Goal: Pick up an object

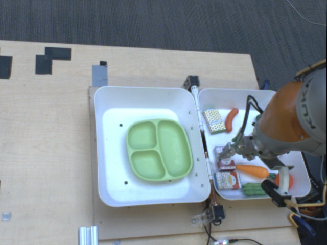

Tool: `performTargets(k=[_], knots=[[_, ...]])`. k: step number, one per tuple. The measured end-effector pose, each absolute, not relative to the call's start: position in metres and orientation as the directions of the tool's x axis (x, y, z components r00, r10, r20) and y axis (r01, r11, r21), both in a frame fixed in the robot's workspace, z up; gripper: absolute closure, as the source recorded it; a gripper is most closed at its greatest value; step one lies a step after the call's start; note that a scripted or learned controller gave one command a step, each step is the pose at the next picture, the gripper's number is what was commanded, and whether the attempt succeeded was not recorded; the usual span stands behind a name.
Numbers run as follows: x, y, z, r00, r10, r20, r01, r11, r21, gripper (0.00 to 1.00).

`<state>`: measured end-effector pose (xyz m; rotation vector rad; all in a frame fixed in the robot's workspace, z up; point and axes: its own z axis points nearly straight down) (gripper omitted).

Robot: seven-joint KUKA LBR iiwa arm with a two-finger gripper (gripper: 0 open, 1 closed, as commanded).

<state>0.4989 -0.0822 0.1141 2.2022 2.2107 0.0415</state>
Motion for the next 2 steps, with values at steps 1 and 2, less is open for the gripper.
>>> performTargets(k=[1, 2], knots=[[0.489, -0.085, 0.086, -0.001, 1.000, 0.000, 1.000, 0.001, 0.008, 0.00], [0.491, -0.085, 0.098, -0.001, 1.000, -0.001, 1.000, 0.001, 0.013, 1.00]])
